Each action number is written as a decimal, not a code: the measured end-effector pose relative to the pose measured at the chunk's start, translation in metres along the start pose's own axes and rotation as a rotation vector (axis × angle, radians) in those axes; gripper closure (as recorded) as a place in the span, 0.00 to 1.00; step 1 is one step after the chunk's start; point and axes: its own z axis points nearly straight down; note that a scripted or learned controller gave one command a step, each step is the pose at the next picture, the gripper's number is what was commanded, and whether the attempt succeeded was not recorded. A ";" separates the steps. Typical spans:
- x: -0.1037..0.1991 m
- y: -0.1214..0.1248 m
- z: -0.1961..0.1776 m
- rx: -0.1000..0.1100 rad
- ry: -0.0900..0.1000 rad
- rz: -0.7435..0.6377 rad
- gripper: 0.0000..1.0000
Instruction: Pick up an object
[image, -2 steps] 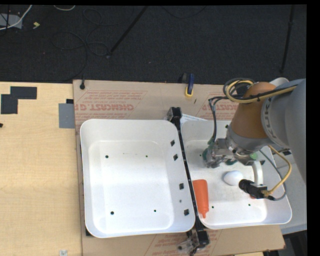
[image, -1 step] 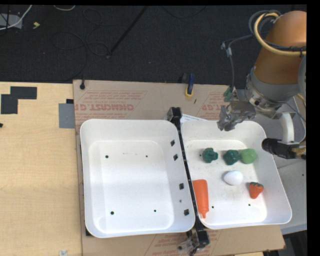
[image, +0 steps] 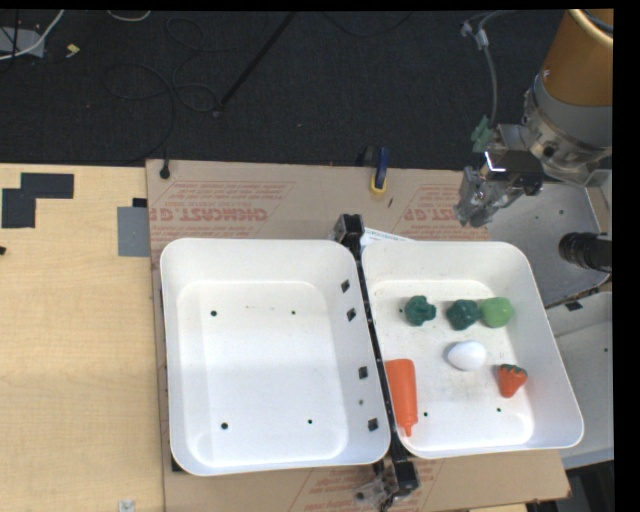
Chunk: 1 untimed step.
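The right bin (image: 540, 290) holds several small objects. An orange carrot (image: 402, 393) lies by its left wall. Two dark green pieces sit near the middle, one at left (image: 419, 311) and one further right (image: 461, 314), with a light green piece (image: 496, 312) touching the latter. Below them rest a white egg (image: 466, 355) and a red strawberry (image: 511, 380). My gripper (image: 480, 208) hangs above the bench behind the right bin's far edge, apart from all objects. Nothing is visible between its fingers.
The left bin (image: 175, 300) stands beside the right one, joined by a black clamp strip (image: 360, 330). Both rest on a cardboard sheet (image: 250, 200). A blue and yellow clip (image: 379, 170) sits at the cardboard's far edge. Cables lie on the dark floor behind.
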 end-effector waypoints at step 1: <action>-0.011 -0.029 -0.083 0.004 -0.001 0.002 1.00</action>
